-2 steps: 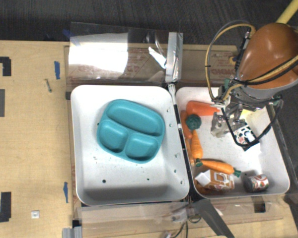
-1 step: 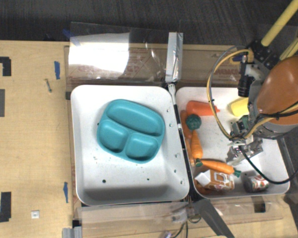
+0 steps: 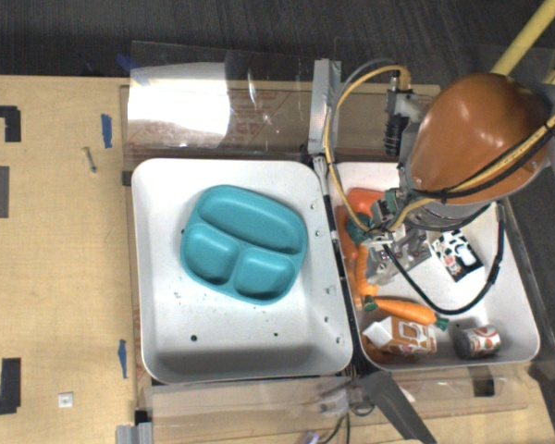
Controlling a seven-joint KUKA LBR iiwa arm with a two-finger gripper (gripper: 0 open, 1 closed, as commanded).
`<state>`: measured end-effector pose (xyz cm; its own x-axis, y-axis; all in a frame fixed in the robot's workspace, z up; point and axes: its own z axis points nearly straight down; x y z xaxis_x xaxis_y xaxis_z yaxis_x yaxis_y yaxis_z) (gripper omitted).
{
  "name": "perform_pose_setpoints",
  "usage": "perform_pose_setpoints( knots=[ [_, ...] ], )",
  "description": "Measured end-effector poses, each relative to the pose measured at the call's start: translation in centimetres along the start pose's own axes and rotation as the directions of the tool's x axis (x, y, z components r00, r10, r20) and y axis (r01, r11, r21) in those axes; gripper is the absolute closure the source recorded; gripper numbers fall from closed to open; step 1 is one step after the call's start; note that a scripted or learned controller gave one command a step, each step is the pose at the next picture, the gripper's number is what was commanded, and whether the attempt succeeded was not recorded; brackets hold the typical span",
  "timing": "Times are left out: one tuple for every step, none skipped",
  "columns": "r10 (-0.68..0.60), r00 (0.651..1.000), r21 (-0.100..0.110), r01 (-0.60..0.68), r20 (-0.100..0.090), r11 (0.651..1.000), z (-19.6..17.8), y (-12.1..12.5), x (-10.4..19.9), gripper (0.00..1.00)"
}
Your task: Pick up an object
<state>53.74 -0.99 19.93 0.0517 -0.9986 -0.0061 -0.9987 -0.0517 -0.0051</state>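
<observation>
Currently the arm (image 3: 481, 137) sits over the right bin (image 3: 513, 317), upper right of frame, its orange band covering much of the bin's top half. The gripper (image 3: 388, 248) is down at the bin's left side among cables; can't tell how the jaws stand, and nothing is visibly between them. Just below it lies a carrot (image 3: 402, 308), with a second orange piece (image 3: 361, 262) along the left wall. Lower edge: brown packet (image 3: 402, 339) touching the carrot, small can (image 3: 476, 340) to its right. A black-and-white patterned item (image 3: 455, 252) sits mid-bin. The left bin (image 3: 166, 331) holds a teal divided tray (image 3: 245, 241), centre frame.
</observation>
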Motion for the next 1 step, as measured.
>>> perform_pose_setpoints(
  knots=[
    [0.096,0.995,0.003,-0.096,-0.001,0.995,-2.51,-4.79,-2.79,1.00]
  ],
)
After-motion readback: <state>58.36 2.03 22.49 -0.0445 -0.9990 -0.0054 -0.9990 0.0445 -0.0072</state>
